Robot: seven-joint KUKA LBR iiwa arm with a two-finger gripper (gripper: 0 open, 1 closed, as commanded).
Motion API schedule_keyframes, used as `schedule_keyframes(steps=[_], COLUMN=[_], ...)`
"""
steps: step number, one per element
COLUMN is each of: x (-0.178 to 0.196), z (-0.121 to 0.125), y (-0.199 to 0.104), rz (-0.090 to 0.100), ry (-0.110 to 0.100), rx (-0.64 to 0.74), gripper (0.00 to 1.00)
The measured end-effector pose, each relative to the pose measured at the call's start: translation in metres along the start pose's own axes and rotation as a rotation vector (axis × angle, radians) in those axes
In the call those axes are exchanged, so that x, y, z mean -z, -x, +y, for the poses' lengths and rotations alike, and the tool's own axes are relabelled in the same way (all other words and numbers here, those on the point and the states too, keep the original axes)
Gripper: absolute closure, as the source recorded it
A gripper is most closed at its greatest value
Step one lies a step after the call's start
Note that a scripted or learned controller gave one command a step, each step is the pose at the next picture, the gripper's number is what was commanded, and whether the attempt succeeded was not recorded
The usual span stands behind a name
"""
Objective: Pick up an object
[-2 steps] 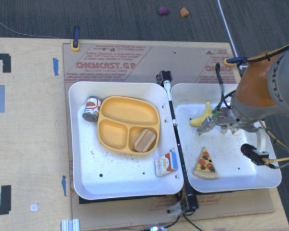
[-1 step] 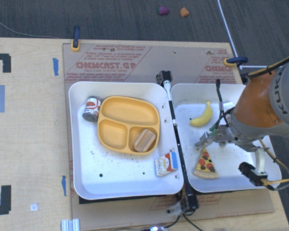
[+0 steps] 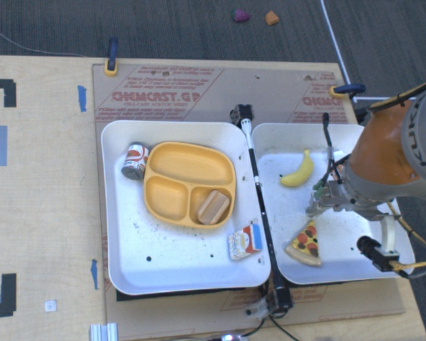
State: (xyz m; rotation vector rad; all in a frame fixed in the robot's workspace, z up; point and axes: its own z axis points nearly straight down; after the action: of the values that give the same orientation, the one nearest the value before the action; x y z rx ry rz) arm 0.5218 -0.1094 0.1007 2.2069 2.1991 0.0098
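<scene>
One gripper point(image 3: 321, 203) hangs over the right bin point(image 3: 341, 272), low at the end of the grey arm point(image 3: 390, 155) that comes in from the right with its orange band just above the wrist. From this slanted view it cannot be told whether the gripper is open or closed, and nothing can be seen held in it.

Just below the gripper and slightly to its left lies a pizza slice point(image 3: 305, 245), its point aimed up toward the tool and its crust toward the bin's near edge. Up and to the left of the gripper, near it, lies a banana point(image 3: 299, 172), curved and flat on the bin floor. Both are in the same bin as the gripper and apart from each other.

Farther left, past the divider between the bins, sits the left bin point(image 3: 121, 261). Closest to the gripper there is a small carton point(image 3: 244, 242) near that bin's lower right corner. Beyond it rests a yellow tray point(image 3: 189, 183) with three compartments; a piece of bread point(image 3: 213, 207) lies in its lower right compartment. Farthest from the gripper, a can point(image 3: 134, 161) lies on its side, touching the tray's upper left edge.
</scene>
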Motion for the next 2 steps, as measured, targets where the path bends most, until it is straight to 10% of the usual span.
schedule_keyframes(steps=[1, 2], x=[0.000, -0.010], z=[0.000, -0.036], y=[0.000, -0.014], rz=[0.000, 0.007], ry=[-0.001, -0.003], rx=[0.000, 0.004], gripper=[0.00, 0.00])
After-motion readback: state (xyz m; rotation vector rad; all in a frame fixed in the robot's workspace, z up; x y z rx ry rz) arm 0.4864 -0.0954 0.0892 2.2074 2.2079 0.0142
